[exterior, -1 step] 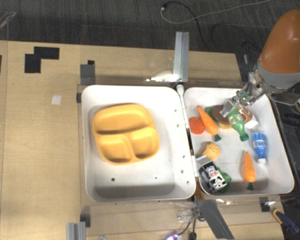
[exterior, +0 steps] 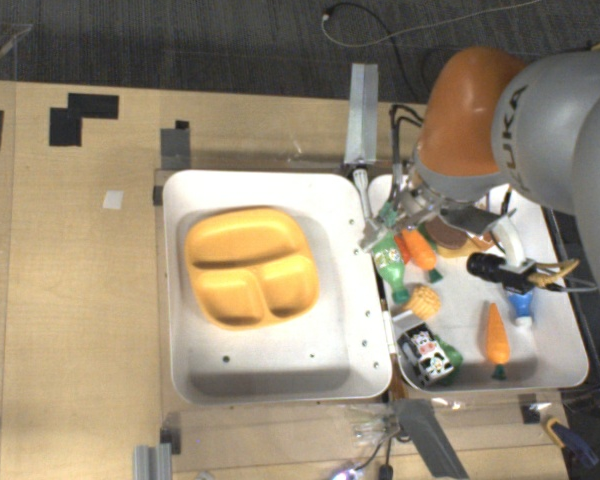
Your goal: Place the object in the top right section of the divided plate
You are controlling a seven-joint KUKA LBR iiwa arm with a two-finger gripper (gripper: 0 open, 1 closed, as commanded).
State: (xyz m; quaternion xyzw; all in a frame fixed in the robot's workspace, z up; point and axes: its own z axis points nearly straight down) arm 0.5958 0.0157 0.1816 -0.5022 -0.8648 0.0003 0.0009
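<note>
A yellow divided plate (exterior: 248,265) lies in the left white bin (exterior: 280,368), with one long section at the back and two smaller ones at the front. My gripper (exterior: 384,224) hangs low over the left edge of the right bin (exterior: 555,363), just above a green bottle (exterior: 390,264) and an orange carrot-like toy (exterior: 417,249). The wrist hides what lies between the fingertips, and nothing can be seen held there.
The right bin also holds a yellow corn piece (exterior: 425,301), a black-and-white cow-patterned toy (exterior: 427,353), an orange carrot (exterior: 496,338), a blue and white item (exterior: 520,306) and a brown round thing (exterior: 450,234). The arm covers that bin's back half.
</note>
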